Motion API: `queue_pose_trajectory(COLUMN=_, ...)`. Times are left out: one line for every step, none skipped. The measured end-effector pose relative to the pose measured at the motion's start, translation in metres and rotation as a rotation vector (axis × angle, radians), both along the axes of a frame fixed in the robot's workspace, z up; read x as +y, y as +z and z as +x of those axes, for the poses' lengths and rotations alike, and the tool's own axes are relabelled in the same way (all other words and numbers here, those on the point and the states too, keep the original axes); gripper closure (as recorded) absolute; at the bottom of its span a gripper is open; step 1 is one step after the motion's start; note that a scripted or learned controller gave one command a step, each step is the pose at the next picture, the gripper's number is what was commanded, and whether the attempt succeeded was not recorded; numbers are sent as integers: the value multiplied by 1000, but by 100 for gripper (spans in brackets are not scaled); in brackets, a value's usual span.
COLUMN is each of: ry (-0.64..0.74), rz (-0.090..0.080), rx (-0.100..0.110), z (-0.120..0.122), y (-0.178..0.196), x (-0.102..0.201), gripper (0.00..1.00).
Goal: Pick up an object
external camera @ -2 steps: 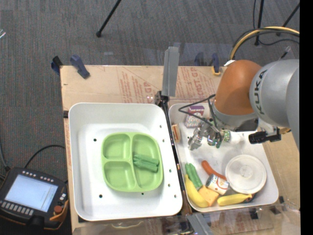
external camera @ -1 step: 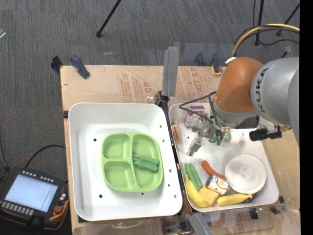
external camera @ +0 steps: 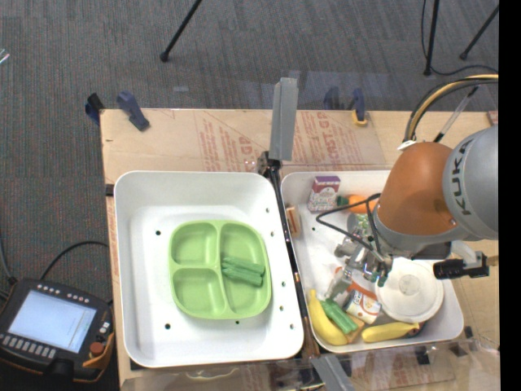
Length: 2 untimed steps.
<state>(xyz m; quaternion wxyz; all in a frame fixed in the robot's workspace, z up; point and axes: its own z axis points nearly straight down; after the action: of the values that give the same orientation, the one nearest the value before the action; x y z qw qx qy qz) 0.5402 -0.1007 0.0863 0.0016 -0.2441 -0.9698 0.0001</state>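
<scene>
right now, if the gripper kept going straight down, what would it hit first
Probably the small carton lying right under the gripper, beside the white lid and above the bananas. Depth is hard to judge from this slanted view.

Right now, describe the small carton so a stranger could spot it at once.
Start at the right bin. In its far left corner stands a small carton, white with a purple top. Nothing else there is boxy or purple; the bananas lie at the near edge.

Glossy white plastic bins (external camera: 138, 210) sit on a matt, printed cardboard-covered desk (external camera: 187, 137); the green divided plate (external camera: 195, 279) looks smooth plastic, the floor (external camera: 98, 39) rough grey carpet.
</scene>
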Motion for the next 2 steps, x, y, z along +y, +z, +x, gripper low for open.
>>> queue_pose_trajectory(ry=-99, rz=0, rx=-6, z=-60, y=2, x=-30, gripper=0)
queue_pose_trajectory(ry=-99, rz=0, rx=-12, z=-57, y=15, x=-30, gripper=100)
